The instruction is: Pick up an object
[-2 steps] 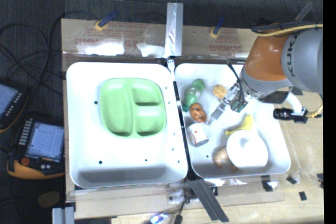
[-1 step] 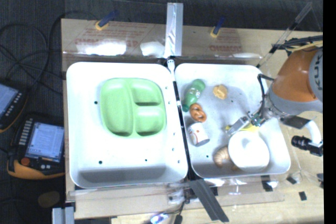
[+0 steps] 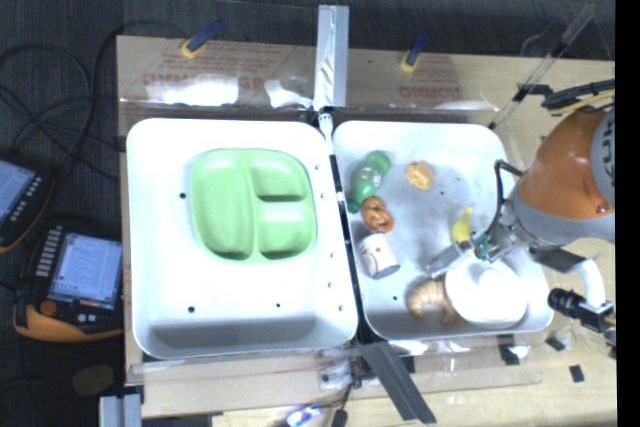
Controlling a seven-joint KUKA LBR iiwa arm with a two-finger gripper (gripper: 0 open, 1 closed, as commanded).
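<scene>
The right bin point(image 3: 440, 137) holds several small objects. A green bottle point(image 3: 369, 175) lies at its upper left, with an orange pretzel-shaped piece point(image 3: 376, 213) and a small white cup point(image 3: 378, 255) with a red mark below it. A yellow-orange lump point(image 3: 419, 176) sits near the top middle. My gripper point(image 3: 478, 250) is low in the bin's right part, just under a yellow banana-like piece point(image 3: 462, 226) and touching the upper left rim of a white round dish point(image 3: 487, 297). A tan bread-like piece point(image 3: 428, 296) lies left of the dish.
The left bin point(image 3: 160, 215) holds a green divided plate point(image 3: 253, 203). The arm's orange band point(image 3: 568, 177) hangs over the right bin's right wall. A metal divider point(image 3: 332, 55) stands behind the bins. Tablets and cables point(image 3: 70, 265) lie off the bench's left.
</scene>
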